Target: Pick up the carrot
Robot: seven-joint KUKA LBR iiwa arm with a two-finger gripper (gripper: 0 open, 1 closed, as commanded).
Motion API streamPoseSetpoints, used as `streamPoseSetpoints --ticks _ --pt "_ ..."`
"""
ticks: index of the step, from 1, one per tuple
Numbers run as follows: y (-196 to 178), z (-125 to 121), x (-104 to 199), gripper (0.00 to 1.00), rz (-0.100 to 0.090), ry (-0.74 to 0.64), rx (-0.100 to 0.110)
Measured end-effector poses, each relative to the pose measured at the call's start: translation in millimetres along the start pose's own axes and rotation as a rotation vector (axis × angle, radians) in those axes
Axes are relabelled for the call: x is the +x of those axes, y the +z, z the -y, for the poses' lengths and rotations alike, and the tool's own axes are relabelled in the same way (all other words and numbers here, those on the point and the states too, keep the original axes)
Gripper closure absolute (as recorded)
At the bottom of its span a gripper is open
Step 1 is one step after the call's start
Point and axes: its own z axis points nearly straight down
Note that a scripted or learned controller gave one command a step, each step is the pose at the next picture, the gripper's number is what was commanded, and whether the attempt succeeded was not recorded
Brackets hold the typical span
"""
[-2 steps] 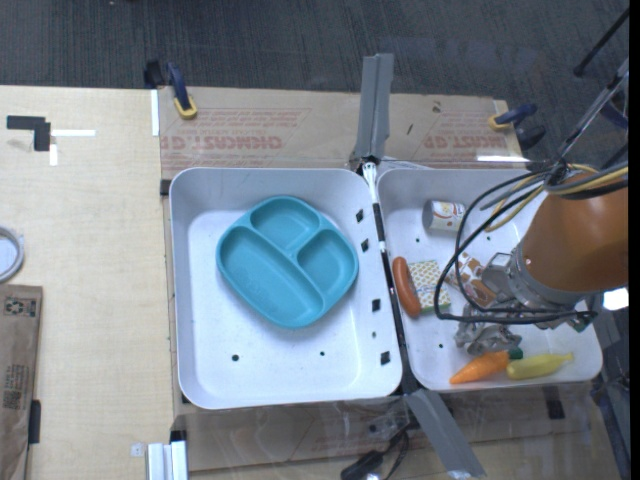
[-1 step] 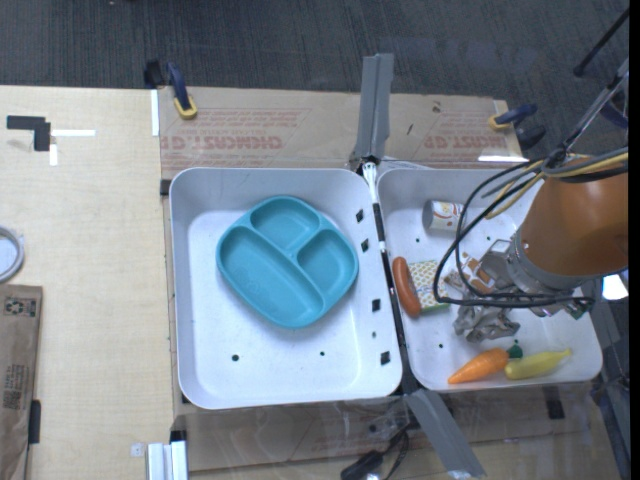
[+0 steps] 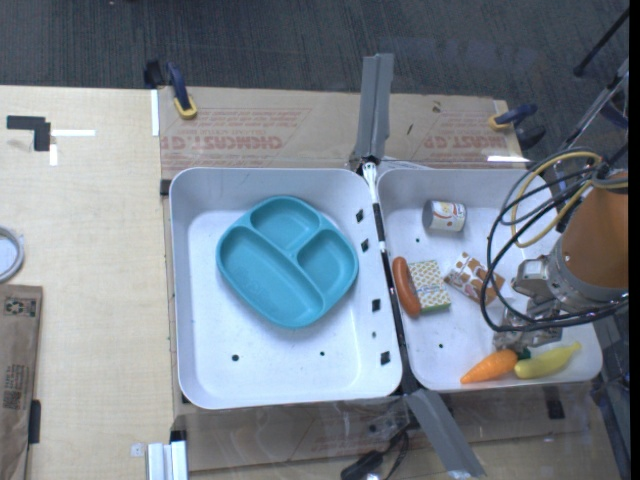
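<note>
- Carrot (image 3: 489,367) is lying in the right bin (image 3: 440,366), close to its near wall, orange body pointing left and the green top end turned toward the arm.
- A yellow banana-like piece (image 3: 546,361) is lying just beside it on the right, apparently touching at the carrot's top end, so a grasp is best being aimed at the carrot's middle or left half, away from that neighbour.
- The gripper (image 3: 527,334) is being held just above and a little right of the carrot's top end; judged from this, the descent onto the carrot is the step in hand.
- A closing line across the carrot's short width is being called for, with a small shift to the left advised before lowering, since the near wall leaves little room on that side.
- The fingers are being hidden by the wrist, cables and the dark parts below it: whether they are spread or closed cannot be told, and nothing is seen between them.
- Contact with the carrot cannot be confirmed; the tool's lowest dark part is overlapping the carrot's top in this view.
- Farther left in the same bin, a sausage (image 3: 405,286), a green sponge-like block (image 3: 429,286), a wrapped snack (image 3: 470,276) and a small can (image 3: 445,216) are lying well clear of the approach.
- In the left bin (image 3: 200,358) a blue divided plate (image 3: 288,261) is resting, apart from the work.
</note>
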Motion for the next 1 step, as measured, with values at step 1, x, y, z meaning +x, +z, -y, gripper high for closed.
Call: streamPoseSetpoints --ticks 1 --pt "-8.7 0.6 -1.9 1.0 0.005 0.006 0.0"
